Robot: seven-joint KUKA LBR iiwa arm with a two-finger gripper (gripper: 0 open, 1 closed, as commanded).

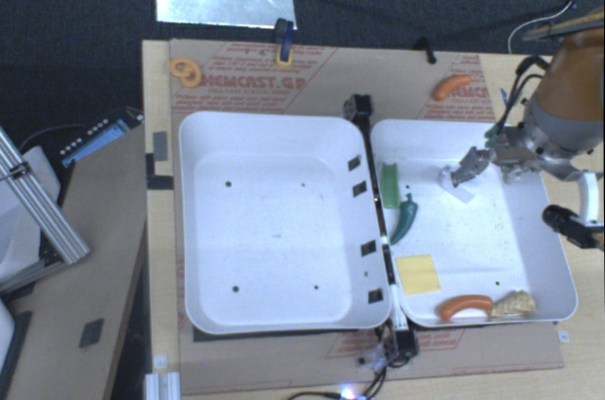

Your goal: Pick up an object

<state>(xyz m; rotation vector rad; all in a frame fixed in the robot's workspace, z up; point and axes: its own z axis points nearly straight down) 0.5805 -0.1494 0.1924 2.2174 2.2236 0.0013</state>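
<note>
The arm (567, 105) reached in from the right, grey with its orange band, wrist over the right bin (558, 294). The hand (460, 178) hung low over that bin's upper middle, angled down and to the left. Beneath its tip sat a small white patch; whether that was an object or part of the hand was unclear. Could not tell if the fingers were spread or pressed together, and nothing could be seen gripped between them.

Objects in the right bin:
- Green pepper (404, 219), dark, curved, lying left of and below the hand, near but apart from it.
- Pale green strip (388, 185) just beside the pepper, along the bin's left wall, upright in the view.
- Yellow square (417, 274), flat on the bin floor, well below the hand.
- Orange sausage-shaped piece (463, 305) at the bin's near edge, touching or just beside a tan, textured lump (513, 304) to its right. Both well apart from the hand.

Left bin (203, 143), white, shallow.

On the surface (246, 77) outside the bins: another orange sausage-shaped piece (451, 86) above the right bin, beyond the hand; an orange ring (186, 71) at the far left corner.
</note>
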